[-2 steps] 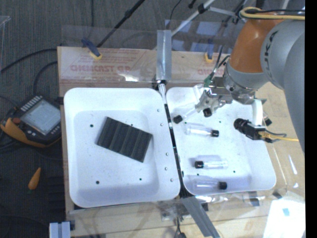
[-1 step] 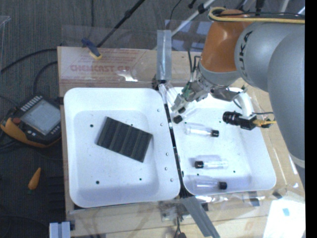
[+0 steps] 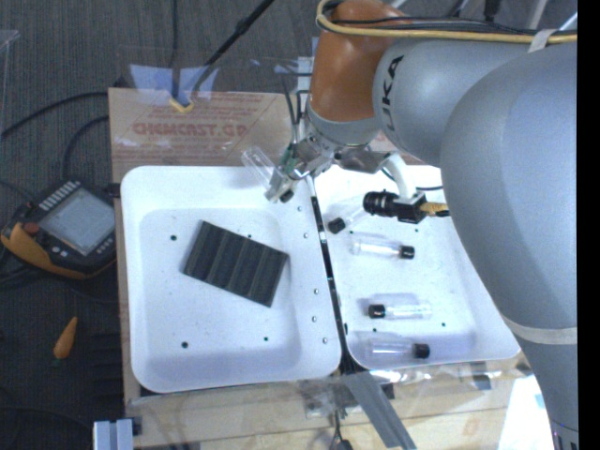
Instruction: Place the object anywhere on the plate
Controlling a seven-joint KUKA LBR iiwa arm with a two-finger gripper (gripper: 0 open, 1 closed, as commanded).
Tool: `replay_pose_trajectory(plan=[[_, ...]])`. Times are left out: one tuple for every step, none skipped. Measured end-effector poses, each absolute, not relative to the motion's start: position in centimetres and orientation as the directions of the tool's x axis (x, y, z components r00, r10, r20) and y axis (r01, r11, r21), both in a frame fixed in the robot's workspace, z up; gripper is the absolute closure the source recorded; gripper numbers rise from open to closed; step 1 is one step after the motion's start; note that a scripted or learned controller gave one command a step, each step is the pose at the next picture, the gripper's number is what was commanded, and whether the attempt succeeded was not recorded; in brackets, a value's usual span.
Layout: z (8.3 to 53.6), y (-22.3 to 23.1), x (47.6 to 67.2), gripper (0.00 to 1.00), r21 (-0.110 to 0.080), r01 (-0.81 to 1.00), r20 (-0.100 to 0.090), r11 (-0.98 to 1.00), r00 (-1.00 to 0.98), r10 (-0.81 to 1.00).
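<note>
A dark ribbed rectangular plate (image 3: pixel 234 263) lies flat in the left bin (image 3: pixel 141 345), a little left of its middle. My gripper (image 3: pixel 284 181) hangs over the back right corner of that bin, close to the divider between the bins. It is up and to the right of the plate and does not touch it. A clear vial (image 3: pixel 258 164) sticks out slantwise from the fingertips toward the upper left, and the gripper looks shut on it. The grey arm with its orange band covers the far part of the right bin (image 3: pixel 469 331).
Several clear vials with black caps lie in the right bin: one (image 3: pixel 380 247) near the middle, one (image 3: pixel 398 309) lower down, one (image 3: pixel 398 349) by the front rim. A small cap (image 3: pixel 336 223) sits by the divider. A handheld control pendant (image 3: pixel 70 228) rests outside, left of the bins.
</note>
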State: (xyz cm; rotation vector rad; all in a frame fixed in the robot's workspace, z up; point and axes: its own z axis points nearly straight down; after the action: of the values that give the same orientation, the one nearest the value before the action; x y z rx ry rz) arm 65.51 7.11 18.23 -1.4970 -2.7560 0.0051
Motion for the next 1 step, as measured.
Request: replay_pose_trajectory(plan=[[23.81,12.79,66.88,1.0,0.002,0.338,-0.002,0.941,-0.941,0.338]])
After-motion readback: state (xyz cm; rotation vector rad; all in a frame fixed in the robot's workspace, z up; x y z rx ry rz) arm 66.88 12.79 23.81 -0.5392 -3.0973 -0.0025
